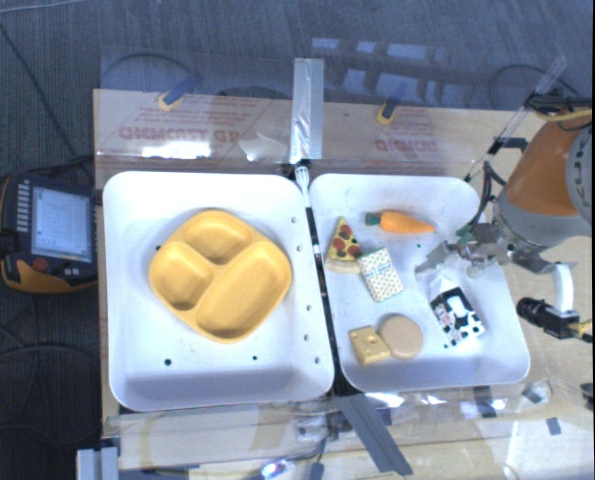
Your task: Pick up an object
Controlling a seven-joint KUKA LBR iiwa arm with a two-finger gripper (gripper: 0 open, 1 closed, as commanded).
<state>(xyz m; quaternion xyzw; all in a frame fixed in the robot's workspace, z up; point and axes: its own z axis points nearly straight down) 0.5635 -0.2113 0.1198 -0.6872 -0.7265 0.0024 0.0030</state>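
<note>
The right bin [497, 363] holds several small toy items: an orange carrot [401, 223], a pizza slice [344, 241], a white patterned packet [381, 274], a yellow cheese block [369, 344], a round tan cookie [402, 336] and a black-and-white patterned carton [456, 316]. My gripper [459, 253] hangs low over the right side of this bin. It is right of the carrot and just above the black-and-white carton in the picture. I see nothing held in it.
The left bin [127, 368] holds a yellow divided plate [220, 273]. A handheld control pendant [47, 230] lies on the floor at the left. The arm's orange band [542, 173] and cables stand over the right bin's right edge.
</note>
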